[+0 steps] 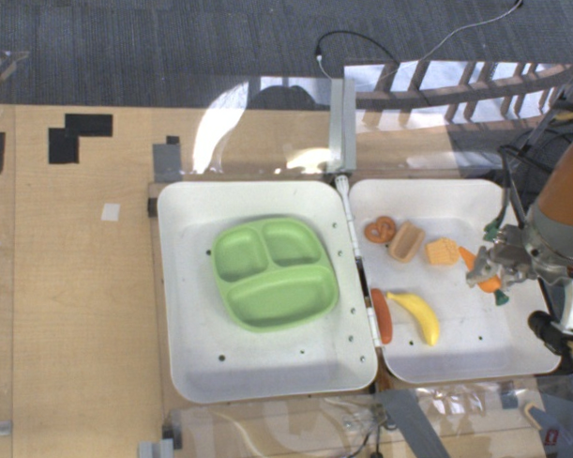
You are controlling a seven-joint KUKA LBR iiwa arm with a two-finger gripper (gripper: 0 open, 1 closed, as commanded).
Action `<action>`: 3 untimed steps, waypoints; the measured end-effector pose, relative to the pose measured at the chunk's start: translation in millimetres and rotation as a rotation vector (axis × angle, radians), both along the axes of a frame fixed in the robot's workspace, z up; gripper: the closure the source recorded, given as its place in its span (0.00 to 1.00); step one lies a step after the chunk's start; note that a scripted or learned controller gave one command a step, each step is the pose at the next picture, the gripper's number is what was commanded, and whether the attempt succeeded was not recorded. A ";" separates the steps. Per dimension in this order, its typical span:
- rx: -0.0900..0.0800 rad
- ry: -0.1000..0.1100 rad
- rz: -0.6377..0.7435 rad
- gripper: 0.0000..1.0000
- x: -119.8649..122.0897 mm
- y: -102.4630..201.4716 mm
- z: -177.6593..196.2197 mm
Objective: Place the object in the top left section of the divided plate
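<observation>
The green divided plate point(272, 272) lies in the left bin point(192, 358). It has two small sections at the back and one large section in front, and all three are bare. My gripper point(489, 274) hangs low over the right side of the right bin point(478, 353). It is directly over a small orange carrot-like piece point(470, 258), part of which pokes out to its left. Another orange bit point(493, 285) shows just beneath the gripper. The gripper is far to the right of the plate.
The right bin also holds a brown pretzel point(380, 229), a tan bread piece point(406, 241), an orange square cracker point(442, 253), a yellow banana point(417, 315) and a red sausage point(381, 316) along the divider. A metal post point(343, 127) stands behind the bins.
</observation>
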State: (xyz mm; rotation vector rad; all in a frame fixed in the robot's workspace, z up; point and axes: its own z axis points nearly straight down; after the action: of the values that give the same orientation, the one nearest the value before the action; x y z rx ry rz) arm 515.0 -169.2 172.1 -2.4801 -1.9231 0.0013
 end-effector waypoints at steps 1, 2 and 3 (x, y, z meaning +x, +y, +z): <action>0.000 0.000 0.000 0.00 0.0 0.0 0.0; -0.001 -0.003 0.369 0.00 35.4 54.7 14.5; -0.001 -0.003 0.368 0.00 35.3 54.5 14.5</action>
State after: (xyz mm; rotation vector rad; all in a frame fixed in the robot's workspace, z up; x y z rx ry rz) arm 550.3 -114.6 186.6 -2.0879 -2.3471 -0.0001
